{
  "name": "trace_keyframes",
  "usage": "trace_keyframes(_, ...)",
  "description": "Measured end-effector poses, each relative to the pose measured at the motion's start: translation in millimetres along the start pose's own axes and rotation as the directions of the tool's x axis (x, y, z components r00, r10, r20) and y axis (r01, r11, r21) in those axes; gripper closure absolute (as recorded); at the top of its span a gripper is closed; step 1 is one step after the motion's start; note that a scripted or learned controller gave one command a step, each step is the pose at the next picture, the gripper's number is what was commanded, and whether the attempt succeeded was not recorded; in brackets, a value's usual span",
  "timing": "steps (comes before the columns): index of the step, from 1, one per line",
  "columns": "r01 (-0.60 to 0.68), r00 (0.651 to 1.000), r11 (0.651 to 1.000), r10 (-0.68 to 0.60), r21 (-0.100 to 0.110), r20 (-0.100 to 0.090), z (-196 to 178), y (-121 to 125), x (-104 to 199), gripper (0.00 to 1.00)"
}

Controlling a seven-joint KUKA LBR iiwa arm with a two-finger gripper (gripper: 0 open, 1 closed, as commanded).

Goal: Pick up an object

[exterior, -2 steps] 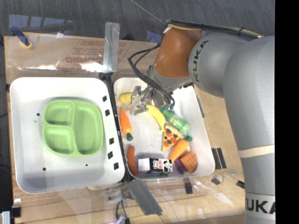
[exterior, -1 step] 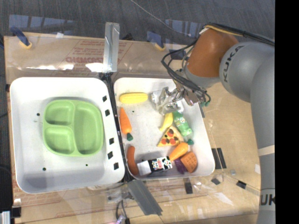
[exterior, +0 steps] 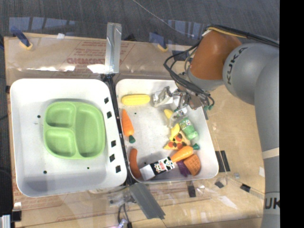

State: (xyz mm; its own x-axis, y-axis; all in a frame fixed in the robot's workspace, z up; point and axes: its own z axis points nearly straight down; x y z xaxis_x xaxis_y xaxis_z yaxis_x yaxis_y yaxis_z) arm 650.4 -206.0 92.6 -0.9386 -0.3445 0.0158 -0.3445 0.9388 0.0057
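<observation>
Hovering low with the gripper [exterior: 179, 106] over the upper right part of the right bin [exterior: 212, 148], among the toy food. Cannot tell from this slant whether open or closed; nothing seen held. Crowded just beside it by a small yellow banana [exterior: 168, 113], a crumpled silvery piece [exterior: 160, 97] and a green bottle-like toy [exterior: 188, 129], so probably aiming at one of these, though a clean grasp looks hard with neighbours touching.

Lying farther out, easier to single out:
- a corn cob [exterior: 135, 99] near the top wall
- a carrot [exterior: 127, 126] along the left wall
- a brown sausage [exterior: 133, 163] in the lower left corner
- a black-and-white carton [exterior: 161, 166], print too small to read
- a waffle-like brown piece [exterior: 192, 164] near the bottom wall

Resting alone in the left bin [exterior: 23, 127], a green divided plate [exterior: 74, 128], well apart from the reach.

Reading "KUKA" on the grey arm [exterior: 247, 75]. Faint reddish print on the cardboard [exterior: 61, 51] behind the bins, not legible.
</observation>
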Motion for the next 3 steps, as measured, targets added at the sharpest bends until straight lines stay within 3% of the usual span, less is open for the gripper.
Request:
trace_keyframes(1,-0.121,0.993,0.993,0.12,0.004,0.019,0,19,57,0.0)
trace_keyframes(2,-0.113,0.993,0.994,0.113,0.005,0.022,-11,21,54,1.0)
trace_keyframes(3,0.171,0.985,0.985,-0.172,0.014,0.02,-96,17,37,1.0)
